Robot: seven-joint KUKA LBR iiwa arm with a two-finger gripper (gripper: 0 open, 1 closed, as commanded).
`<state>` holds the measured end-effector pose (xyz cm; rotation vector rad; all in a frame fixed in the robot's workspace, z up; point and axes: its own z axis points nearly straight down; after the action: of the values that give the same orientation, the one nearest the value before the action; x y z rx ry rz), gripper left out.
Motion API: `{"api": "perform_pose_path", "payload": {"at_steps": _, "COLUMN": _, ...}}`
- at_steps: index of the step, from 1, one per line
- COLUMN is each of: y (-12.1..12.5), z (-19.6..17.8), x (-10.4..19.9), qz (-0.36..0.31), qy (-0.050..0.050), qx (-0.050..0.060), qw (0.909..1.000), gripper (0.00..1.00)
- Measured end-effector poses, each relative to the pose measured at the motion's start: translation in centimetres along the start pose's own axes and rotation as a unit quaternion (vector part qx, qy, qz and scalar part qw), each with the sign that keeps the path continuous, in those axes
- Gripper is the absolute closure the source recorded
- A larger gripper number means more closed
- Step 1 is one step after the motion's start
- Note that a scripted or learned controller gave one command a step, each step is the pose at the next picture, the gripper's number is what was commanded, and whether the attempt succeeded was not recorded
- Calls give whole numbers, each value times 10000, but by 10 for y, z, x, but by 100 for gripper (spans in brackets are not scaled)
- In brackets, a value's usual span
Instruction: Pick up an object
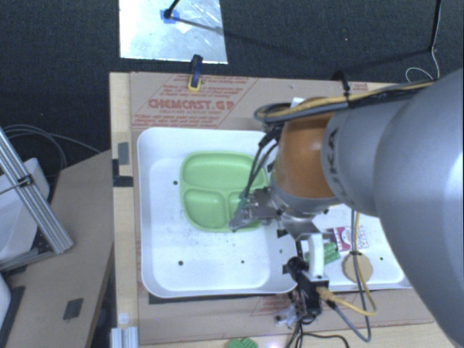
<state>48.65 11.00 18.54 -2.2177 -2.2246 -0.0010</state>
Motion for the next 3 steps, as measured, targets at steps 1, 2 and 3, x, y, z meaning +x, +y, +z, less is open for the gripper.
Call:
{"api": "perform_pose_path", "payload": {"at_steps": 1, "y": 8, "z": -8, "x": -87, "qz": 52, "qy": -21, "qx": -13, "qw": 10000, "gripper": 0}}
{"api": "perform_pose_path", "payload": {"at_steps": 2, "y": 0, "z": -55, "x": -197, "qz": 66, "qy": -35, "qx": -33, "qw": 10000, "gripper": 0}}
{"api": "perform_pose_path", "payload": {"at_steps": 3, "y": 56, "z": -15, "x": -207, "qz": -7, "qy": -16, "qx": -16, "qw": 10000, "gripper": 0}}
